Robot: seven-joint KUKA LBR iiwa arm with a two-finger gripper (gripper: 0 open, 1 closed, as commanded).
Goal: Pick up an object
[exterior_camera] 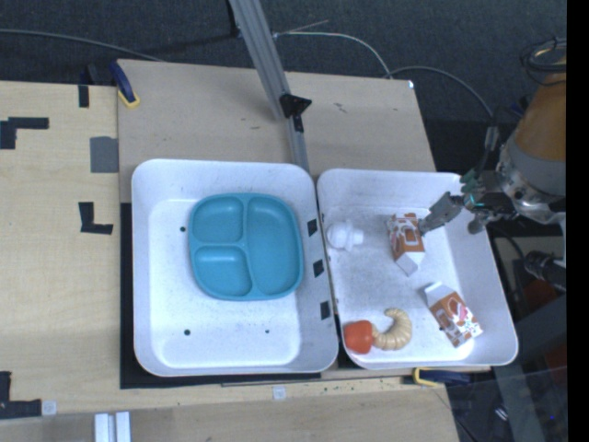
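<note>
1. Nearest the bottom of the frame, in the right bin (pixel 479 274), we see a red tomato-like ball (pixel 359 336) touching a tan croissant (pixel 398 330) at the bin's lower left corner.
2. Just to their right, near the bin's lower right corner, lies a small carton (pixel 453 315) with red and white print, tilted on its side.
3. Higher up, in the middle of the right bin, we see a second carton (pixel 406 238), brown and white, standing apart from the first.
4. To its left, close to the wall shared by the two bins, sits a small white object (pixel 344 238); we cannot tell what it is.
5. The left bin (pixel 156 274) holds a blue divided plate (pixel 246 246) with three compartments, lying flat in the bin's upper middle.
6. The gripper (pixel 442 212) reaches in from the right edge, over the upper right part of the right bin, its dark tip just beside the upper right of the brown and white carton. We cannot tell how the claw stands, and we see nothing between its fingers.
7. Farthest, at the top of the frame, a grey metal bar (pixel 262 44) slants down toward the bins.
</note>
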